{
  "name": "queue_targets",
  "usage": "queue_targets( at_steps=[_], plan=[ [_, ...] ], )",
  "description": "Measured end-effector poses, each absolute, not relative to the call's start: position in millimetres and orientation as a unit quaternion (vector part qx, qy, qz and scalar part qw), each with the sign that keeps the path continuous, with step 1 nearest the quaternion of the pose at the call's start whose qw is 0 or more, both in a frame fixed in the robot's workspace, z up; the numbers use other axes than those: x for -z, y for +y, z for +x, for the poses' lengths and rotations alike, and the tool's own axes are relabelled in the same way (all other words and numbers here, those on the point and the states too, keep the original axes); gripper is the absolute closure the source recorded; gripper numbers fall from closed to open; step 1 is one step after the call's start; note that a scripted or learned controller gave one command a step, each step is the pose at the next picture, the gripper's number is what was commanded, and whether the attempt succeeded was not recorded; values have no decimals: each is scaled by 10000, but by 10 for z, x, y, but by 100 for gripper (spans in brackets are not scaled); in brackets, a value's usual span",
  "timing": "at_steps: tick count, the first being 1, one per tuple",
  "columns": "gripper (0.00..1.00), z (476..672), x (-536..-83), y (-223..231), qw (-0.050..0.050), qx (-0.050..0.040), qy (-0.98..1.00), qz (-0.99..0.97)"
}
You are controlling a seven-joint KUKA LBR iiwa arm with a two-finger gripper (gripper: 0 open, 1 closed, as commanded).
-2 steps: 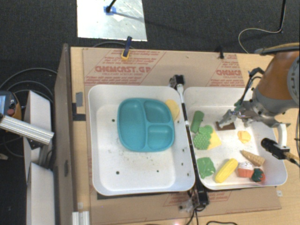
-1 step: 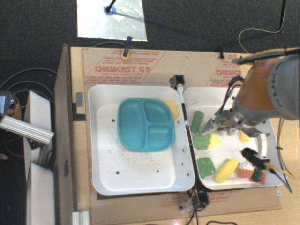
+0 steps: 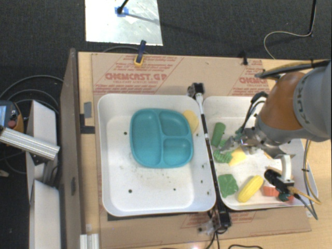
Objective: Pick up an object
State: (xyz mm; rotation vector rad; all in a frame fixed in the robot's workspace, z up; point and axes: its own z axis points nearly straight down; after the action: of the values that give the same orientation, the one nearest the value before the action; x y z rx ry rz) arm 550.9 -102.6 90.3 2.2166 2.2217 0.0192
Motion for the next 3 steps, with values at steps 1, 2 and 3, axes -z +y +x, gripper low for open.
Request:
queue_targets(
  at_steps=[1,2,3],
  plan=[
    [0,5457,-841,-845,-7,-3,7089,7053],
    [0,5749,-849,-1231,23,-11,7074,7068],
    [0,5852,-1115,-1671,21,-8,7071,7071]
  ],
)
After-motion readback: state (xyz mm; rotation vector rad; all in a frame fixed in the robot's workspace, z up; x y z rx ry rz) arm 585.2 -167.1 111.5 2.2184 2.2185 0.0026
